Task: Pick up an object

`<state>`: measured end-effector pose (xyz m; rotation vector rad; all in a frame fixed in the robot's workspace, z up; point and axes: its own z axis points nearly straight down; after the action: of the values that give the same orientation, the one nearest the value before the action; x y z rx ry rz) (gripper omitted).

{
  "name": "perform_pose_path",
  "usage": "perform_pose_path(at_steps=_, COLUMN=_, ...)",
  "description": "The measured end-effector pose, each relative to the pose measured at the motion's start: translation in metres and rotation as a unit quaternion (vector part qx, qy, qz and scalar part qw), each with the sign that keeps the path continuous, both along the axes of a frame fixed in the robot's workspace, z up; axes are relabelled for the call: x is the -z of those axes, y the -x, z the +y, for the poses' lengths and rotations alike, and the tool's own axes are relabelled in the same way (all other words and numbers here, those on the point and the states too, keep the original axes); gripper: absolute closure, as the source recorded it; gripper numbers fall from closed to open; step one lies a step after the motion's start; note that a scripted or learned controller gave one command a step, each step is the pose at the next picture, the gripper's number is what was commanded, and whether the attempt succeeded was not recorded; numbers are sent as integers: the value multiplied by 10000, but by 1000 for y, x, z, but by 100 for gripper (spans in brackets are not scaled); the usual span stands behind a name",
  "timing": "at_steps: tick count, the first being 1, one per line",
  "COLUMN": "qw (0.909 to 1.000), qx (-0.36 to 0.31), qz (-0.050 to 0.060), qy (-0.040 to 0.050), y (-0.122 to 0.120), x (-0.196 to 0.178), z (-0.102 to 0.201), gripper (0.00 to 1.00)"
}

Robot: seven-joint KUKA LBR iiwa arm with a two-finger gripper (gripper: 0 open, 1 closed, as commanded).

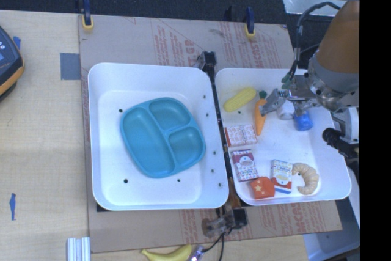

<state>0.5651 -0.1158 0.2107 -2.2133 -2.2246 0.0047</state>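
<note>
Crowding is the main risk: the end effector (pixel 287 104) hangs low over the upper part of the right bin (pixel 333 192), with an orange carrot (pixel 260 118) just to its left and a small blue object (pixel 303 122) just beside it on the right. Whether it is spread or pressed together cannot be told from this slant, and nothing is visibly pinched in it. A descent from here could land between the two items, nudge the carrot aside, or catch the rounded blue piece on one edge so it rolls or squirts out. The yellow corn (pixel 239 99) lies near the carrot's top, so a push could knock one into the other.

Further down the same bin sit two small printed cards (pixel 241 135), a red-and-white box (pixel 245 165), a red block (pixel 263 188), a small carton (pixel 281 171) and a croissant (pixel 307 178), packed close enough that a slipped item might slide into them. The left bin (pixel 104 186) holds a blue divided plate (pixel 162 137), well apart from the action. On the tabletop (pixel 36 156), a banana (pixel 168 252) lies near the bottom edge, and clamps (pixel 87 12) pin the cardboard at the top.
</note>
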Motion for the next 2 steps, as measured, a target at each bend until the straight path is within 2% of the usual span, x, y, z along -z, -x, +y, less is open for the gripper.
perform_pose_path(at_steps=1, qw=10000, qx=-2, qz=11, qy=8, y=-62, x=120, z=11, gripper=0)
perform_pose_path(at_steps=2, qw=10000, qx=-13, qz=5, qy=15, y=-63, x=109, z=10, gripper=100)
